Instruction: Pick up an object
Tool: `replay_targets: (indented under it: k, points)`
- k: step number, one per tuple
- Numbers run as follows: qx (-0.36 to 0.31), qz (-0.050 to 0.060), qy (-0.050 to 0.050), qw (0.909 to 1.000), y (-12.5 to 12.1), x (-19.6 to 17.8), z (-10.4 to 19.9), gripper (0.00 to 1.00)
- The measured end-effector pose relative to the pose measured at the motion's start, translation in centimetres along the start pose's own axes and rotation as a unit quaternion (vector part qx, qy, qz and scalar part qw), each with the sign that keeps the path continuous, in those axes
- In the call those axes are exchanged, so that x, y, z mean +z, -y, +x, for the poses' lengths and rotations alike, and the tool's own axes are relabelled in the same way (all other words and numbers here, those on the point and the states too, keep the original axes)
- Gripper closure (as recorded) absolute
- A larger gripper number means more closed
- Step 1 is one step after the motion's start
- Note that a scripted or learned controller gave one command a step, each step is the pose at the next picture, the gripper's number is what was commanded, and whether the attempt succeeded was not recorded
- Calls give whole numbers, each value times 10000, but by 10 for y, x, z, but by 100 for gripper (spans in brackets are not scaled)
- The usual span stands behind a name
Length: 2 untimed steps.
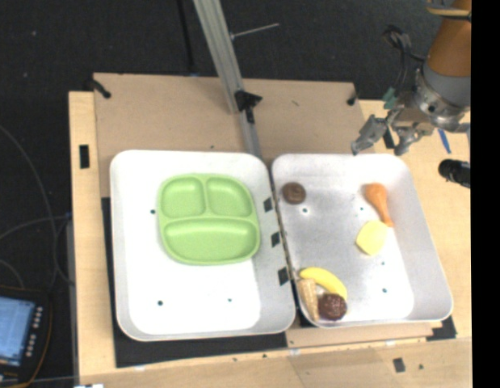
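Note:
The right bin (pixel 395 297) holds several small food items: a brown round piece (pixel 293 192) at its back left, an orange carrot (pixel 378 200) at the back right, a pale yellow piece (pixel 372 238) just in front of the carrot, and a yellow banana (pixel 323 280) beside a dark reddish ball (pixel 332 306) in the front left corner. My gripper (pixel 384 139) hangs above the bin's back right rim, behind the carrot, with its fingers spread and nothing between them.
The left bin (pixel 136 297) holds a green three-compartment plate (pixel 209 219). A slanted metal post (pixel 225 63) rises behind the seam between the bins. A tablet (pixel 15 326) lies off the bench at the lower left.

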<state>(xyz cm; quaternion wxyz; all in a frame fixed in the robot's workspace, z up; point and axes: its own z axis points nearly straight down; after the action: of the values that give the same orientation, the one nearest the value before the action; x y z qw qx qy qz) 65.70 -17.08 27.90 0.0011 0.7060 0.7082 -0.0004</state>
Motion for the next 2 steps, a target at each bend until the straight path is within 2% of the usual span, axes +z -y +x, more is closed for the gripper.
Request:
replay_targets:
  k: [1,2]
  points:
    - [-3,2,4,10000,0,0,0,0]
    - [9,14,0,10000,0,42,0,0]
